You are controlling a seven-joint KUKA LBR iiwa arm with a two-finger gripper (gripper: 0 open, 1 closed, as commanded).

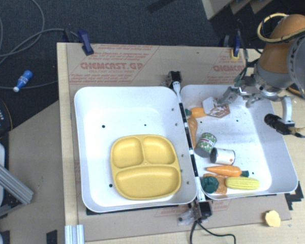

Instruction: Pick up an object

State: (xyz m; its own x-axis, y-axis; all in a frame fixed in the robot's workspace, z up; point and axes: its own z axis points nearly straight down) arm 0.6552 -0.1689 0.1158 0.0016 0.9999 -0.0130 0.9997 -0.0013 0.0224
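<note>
A: We see the gripper (229, 96) over the right bin (274, 156), spread beside a small packet (219, 111) at the far end. A glancing close could push it off.

B: We agree. Can (206, 143), carrot (224, 171), corn (242, 183) lie nearer; the left bin (91, 136) holds a yellow tray (145, 166).

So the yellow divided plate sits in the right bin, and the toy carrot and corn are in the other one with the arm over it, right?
Not quite. The camera view shows the yellow divided plate in the left bin. The toy carrot and corn lie in the right bin, and the arm's gripper hangs over that bin's far end.
</note>
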